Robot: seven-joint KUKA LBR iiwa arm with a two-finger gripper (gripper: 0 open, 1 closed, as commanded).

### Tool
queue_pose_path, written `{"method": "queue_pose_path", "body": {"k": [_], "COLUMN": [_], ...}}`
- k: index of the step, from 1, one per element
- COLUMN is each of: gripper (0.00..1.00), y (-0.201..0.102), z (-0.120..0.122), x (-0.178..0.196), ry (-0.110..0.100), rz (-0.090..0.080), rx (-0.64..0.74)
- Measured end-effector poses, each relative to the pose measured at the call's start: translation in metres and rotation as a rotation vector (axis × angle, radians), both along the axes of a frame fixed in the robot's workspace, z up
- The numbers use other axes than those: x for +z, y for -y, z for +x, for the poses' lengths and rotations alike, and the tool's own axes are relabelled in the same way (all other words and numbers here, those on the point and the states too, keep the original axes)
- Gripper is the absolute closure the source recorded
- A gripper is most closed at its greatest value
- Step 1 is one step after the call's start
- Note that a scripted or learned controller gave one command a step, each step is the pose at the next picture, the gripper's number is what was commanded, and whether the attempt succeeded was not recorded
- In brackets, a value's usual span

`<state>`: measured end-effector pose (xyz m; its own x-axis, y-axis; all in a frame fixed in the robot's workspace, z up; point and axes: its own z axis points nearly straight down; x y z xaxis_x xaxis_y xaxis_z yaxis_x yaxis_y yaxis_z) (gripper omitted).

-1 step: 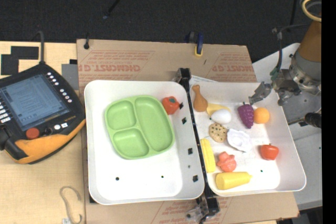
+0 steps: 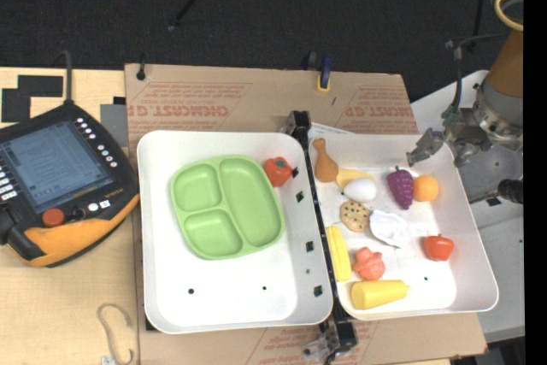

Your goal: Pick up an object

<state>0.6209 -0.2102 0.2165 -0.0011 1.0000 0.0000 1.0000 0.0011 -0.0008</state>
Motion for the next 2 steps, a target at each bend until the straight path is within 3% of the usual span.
{"method": "queue_pose_path", "body": {"k": [1, 2], "gripper": [0.0, 0.0], "y": [-0.003, -0.007], "z": [-0.002, 0.0], "x": [-0.065, -0.093], "ry": [-0.007, 0.014], "rz": [0.002, 0.001], "rx": [0.001, 0.005]}}
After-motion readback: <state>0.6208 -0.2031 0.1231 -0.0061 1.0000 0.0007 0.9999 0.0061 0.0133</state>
